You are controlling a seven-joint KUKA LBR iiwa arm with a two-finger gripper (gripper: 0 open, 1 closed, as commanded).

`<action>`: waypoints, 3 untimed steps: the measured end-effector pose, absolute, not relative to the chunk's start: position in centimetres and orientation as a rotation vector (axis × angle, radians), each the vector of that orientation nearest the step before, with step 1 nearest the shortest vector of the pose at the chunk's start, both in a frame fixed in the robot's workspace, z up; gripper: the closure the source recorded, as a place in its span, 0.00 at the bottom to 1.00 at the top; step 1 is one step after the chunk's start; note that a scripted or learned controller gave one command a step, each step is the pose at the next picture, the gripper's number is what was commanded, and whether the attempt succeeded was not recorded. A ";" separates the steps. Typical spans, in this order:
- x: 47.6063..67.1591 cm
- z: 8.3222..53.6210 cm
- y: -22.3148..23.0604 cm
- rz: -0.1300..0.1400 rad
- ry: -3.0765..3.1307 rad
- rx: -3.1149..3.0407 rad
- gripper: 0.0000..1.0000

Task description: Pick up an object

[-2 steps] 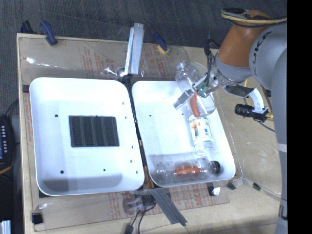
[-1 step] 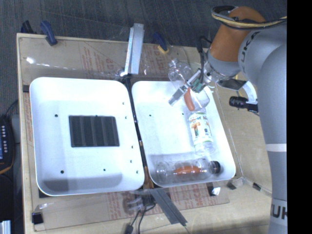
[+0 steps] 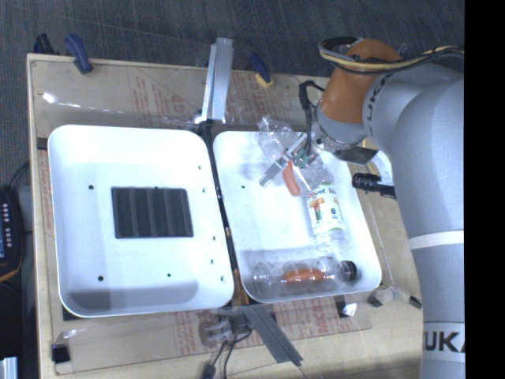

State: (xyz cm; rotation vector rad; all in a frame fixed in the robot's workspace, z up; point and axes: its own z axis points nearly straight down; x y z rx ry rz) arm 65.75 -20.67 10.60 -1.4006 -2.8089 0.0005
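In the right bin: pincer low over the back half, above crumpled clear plastic.
Pincer state: fingers seemingly slightly apart, nothing seen between them.
Nearest target: orange piece just beside the fingertips; labelled bottle alongside it.
Also there: clear bottle along the front wall.
Advice: centre over one item, descend straight, close fully before lifting.

My bench, seen from above

Dark grey carpet lay toward twelve o'clock; the pale wooden bench wore blue clamps there.
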 end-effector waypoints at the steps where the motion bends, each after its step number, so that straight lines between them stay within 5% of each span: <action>1: 65.8 10.6 -20.7 0.001 -2.809 -1.401 0.00; 3: 65.7 10.6 -20.7 0.001 -2.809 -1.401 0.00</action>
